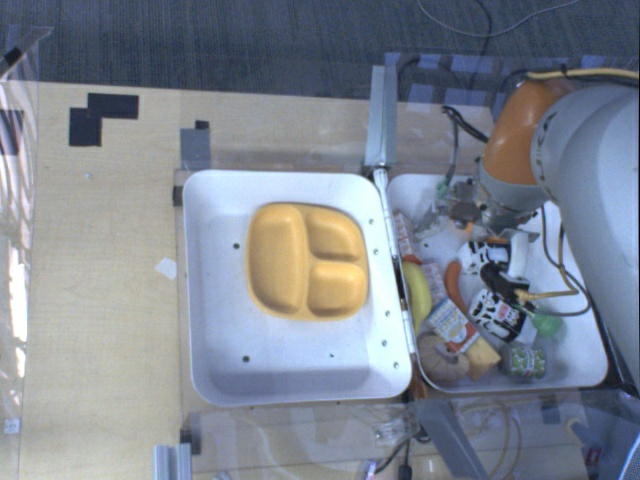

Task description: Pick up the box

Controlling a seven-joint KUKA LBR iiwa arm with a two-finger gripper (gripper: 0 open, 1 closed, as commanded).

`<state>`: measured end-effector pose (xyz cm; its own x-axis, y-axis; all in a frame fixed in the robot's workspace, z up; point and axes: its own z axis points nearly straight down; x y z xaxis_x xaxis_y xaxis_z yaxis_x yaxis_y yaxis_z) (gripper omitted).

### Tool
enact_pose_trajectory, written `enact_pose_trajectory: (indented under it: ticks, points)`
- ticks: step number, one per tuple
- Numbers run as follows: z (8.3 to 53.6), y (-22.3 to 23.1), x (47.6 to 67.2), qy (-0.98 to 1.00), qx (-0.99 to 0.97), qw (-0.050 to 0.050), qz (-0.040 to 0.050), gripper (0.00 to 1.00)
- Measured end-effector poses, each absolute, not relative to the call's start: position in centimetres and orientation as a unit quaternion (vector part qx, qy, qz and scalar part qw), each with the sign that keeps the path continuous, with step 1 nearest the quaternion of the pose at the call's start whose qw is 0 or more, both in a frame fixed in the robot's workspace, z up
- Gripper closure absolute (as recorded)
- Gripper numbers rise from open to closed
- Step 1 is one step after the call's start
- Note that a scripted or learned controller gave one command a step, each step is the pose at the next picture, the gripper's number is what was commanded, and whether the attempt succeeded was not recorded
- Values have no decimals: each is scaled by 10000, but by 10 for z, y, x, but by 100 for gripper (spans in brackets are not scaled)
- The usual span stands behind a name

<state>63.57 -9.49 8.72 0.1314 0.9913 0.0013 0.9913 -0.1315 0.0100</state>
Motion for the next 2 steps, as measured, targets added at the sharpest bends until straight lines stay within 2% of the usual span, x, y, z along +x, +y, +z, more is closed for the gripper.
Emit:
enact_pose_trajectory:
  ticks: [1,2]
  points:
    - [88,-86,546,6785,7345,38,47,0]
    - [85,-108,660,7186,6954,-51,-22,0]
